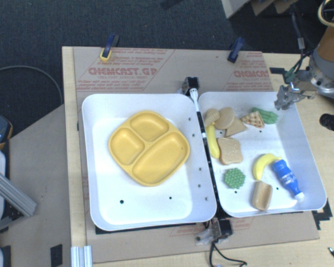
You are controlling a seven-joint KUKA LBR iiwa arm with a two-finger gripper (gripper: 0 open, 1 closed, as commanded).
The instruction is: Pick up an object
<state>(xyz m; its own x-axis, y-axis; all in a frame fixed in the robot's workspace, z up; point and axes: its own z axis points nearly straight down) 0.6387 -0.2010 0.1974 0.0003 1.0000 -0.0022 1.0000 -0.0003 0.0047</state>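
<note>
From above, the brown board (172, 65) under the bins carried red printed lettering reading "CHEMCAST GP", once behind each bin, the right copy partly hidden. Two clamps, one yellow-tipped (107, 49) and one blue (235, 49), pinched the board's far edge.

The left bin (100, 193) was smooth white plastic with rounded corners, holding a glossy yellow divided plate (149, 147) with three compartments.

The right bin (306, 143) held the toy food, clustered toward its left and near side: a slim yellow banana (212, 142) along the left wall, tan bread-like pieces (225, 118) touching one another, a square toast slice (230, 150), a bumpy green round piece (234, 178), a brown roll (261, 195), a short curved yellow piece (263, 164) touching a blue bottle (286, 177) with a white cap, and a waffled triangular wedge (252, 119) beside a green leaf (266, 115).

The gripper (283, 101) hung over the right bin's far right corner, above the rim, apart from every item; whether its fingers were spread or closed could not be told, and nothing was visibly between them. The leaf and wedge lay nearest it.
</note>
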